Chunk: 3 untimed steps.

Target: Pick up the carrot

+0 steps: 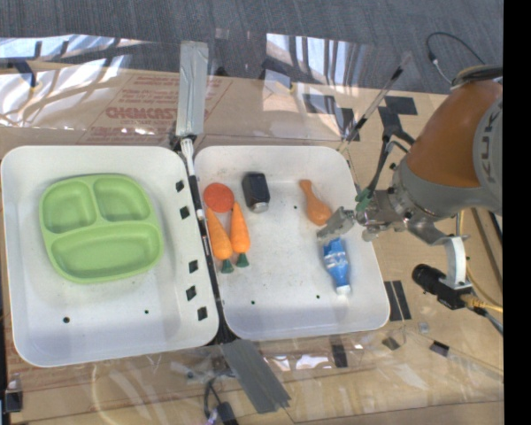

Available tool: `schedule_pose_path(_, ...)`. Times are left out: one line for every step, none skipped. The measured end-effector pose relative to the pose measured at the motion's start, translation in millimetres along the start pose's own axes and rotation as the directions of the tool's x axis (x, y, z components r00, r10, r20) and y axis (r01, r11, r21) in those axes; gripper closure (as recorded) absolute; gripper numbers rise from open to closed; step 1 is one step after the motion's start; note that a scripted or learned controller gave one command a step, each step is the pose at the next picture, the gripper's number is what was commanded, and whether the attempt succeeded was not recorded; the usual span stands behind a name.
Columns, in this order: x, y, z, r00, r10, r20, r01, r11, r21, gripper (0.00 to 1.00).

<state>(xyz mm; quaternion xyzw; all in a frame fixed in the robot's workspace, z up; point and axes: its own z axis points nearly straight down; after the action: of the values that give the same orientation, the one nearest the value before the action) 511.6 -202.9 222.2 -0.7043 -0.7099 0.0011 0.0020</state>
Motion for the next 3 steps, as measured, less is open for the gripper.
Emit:
schedule_pose_path(77.8, 23.1, 41.4, 0.998, 0.064, 0.000, -0.064, 0.998, 0.002, 0.00)
schedule_pose_path(103.3, 63.5, 126.8, 0.968, 0.250, 0.000, -0.250, 0.968, 0.002, 0.00)
schedule_pose_path(80.9, 73.6, 50.3, 0.951, 0.308, -0.001, -0.308, 0.951, -0.003, 0.00)
